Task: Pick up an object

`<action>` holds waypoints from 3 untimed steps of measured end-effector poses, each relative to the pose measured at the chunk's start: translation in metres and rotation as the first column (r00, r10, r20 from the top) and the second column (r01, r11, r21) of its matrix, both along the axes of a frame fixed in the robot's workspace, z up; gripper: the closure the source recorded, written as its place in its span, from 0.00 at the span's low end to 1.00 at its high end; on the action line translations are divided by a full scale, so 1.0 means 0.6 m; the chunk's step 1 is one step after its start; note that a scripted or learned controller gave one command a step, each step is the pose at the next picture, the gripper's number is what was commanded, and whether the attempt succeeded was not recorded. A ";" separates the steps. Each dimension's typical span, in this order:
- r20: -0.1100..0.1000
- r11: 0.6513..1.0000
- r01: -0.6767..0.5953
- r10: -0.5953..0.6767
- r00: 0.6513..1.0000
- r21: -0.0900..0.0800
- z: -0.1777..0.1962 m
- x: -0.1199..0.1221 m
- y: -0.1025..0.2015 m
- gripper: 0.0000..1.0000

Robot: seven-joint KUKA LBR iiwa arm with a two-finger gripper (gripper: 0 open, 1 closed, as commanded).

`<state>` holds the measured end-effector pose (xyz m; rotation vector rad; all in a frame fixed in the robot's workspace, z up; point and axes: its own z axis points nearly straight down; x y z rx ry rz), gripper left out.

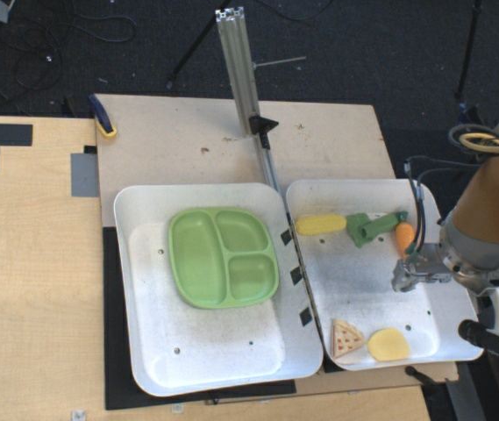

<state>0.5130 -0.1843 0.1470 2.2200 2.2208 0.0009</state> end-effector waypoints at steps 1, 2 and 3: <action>0.003 1.000 -0.002 0.002 1.000 -0.001 0.101 0.014 0.001 1.00; 0.001 1.000 -0.001 0.001 1.000 -0.001 0.172 0.014 -0.005 1.00; -0.005 1.000 -0.005 0.005 1.000 0.003 0.155 0.015 0.090 1.00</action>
